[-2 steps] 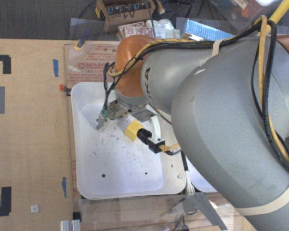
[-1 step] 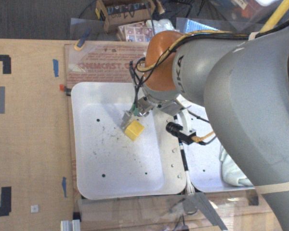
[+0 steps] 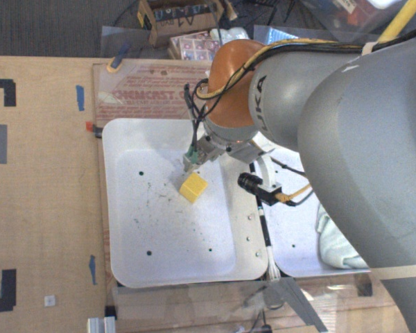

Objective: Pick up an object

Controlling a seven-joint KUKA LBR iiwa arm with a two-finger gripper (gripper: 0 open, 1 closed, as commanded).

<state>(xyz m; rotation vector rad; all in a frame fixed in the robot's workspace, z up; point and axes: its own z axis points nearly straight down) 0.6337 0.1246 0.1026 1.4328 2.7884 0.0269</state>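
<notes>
Light plywood bench point(image 3: 41, 207) is seen from above, and 2 shallow white bins are set on it side by side. In the left bin point(image 3: 125, 255), 1 yellow block point(image 3: 193, 187) is seen lying near the middle. The gripper point(image 3: 191, 159) is poised just above and beside the block; whether it is spread or pinched cannot be told. White cloth point(image 3: 336, 245) is seen in the right bin point(image 3: 295, 255).

**Plywood bench under cluttered back edge**

A pale plywood benchtop point(image 3: 41, 186) carries black corner marks point(image 3: 3, 92) and strips of blue tape point(image 3: 80, 97). Beyond it lies grey floor point(image 3: 55, 12), where a small wooden rack point(image 3: 180, 9) stands beside a patterned box point(image 3: 194, 46).
</notes>
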